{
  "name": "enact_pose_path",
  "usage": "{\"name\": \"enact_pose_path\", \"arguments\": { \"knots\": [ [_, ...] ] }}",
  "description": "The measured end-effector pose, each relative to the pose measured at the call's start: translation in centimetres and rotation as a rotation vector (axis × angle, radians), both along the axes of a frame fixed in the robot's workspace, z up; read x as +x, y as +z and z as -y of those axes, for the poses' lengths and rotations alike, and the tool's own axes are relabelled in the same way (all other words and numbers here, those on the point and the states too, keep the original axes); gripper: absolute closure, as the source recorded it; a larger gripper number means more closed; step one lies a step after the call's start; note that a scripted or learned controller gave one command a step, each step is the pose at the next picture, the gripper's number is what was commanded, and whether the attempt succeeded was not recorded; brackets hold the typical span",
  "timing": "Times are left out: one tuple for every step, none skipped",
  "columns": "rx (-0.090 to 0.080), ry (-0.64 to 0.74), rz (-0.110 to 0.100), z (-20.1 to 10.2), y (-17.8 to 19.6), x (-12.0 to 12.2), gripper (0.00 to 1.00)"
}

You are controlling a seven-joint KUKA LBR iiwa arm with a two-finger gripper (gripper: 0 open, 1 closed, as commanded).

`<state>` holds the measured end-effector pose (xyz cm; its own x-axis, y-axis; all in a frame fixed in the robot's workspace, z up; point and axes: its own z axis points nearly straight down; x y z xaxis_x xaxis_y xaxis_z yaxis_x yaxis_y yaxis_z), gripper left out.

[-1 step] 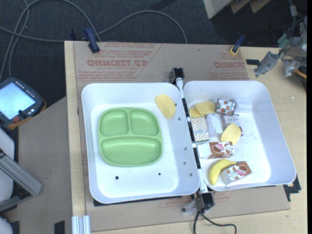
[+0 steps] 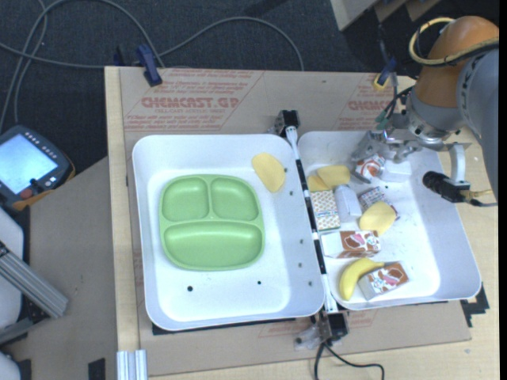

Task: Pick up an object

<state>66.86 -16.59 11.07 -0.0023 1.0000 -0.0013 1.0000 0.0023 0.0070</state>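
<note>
Pincer (image 2: 371, 158) low over a small red-and-white packet (image 2: 369, 169) at the right bin's (image 2: 451, 236) far end; grip state unclear; nothing lifted yet.

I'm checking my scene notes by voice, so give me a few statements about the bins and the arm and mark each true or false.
1. The green three-compartment plastic tray lies in the left white bin. True.
2. The yellow toy banana lies on the green tray. False: it is in the right white bin.
3. The gripper is over the right bin's far end. True.
4. A pale yellow oval piece rests inside a tray compartment. False: it lies on the left bin's floor beside the tray.
</note>
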Motion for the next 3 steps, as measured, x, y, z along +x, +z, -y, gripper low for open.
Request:
{"name": "enact_pose_path", "arguments": {
  "knots": [
    [-0.014, -0.002, 0.014, -0.9, -1.4, 0.3, 0.00],
    [-0.006, 0.002, 0.022, -1.4, -0.3, 0.7, 1.00],
    [0.002, -0.002, -0.008, -6.9, 2.1, -5.0, 1.00]
  ]
}}
